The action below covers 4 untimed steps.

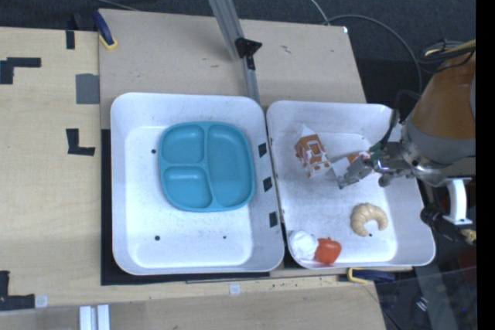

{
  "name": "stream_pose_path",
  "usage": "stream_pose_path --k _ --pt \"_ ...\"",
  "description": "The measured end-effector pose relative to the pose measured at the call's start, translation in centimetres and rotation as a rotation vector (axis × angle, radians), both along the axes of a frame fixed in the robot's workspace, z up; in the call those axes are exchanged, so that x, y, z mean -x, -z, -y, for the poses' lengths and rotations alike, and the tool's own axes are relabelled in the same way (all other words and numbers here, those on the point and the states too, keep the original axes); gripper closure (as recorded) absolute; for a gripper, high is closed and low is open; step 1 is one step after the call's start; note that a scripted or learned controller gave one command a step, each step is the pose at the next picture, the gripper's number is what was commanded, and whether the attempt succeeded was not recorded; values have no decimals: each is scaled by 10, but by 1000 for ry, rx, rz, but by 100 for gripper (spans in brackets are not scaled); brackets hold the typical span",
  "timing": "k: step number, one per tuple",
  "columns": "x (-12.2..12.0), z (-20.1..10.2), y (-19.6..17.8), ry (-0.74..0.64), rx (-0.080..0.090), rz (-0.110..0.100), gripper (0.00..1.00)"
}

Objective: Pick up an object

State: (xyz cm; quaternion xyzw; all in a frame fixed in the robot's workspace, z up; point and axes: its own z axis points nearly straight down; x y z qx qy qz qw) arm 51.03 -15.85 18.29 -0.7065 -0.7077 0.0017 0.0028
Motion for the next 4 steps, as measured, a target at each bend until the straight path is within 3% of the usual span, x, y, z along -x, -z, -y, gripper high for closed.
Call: stream_pose_path --k 1,2,4 --pt "-4 2 62 0 0 -2 0" --pt "-5 2 49 0 0 2 100" --pt "-8 -6 -75 0 3 12 100"
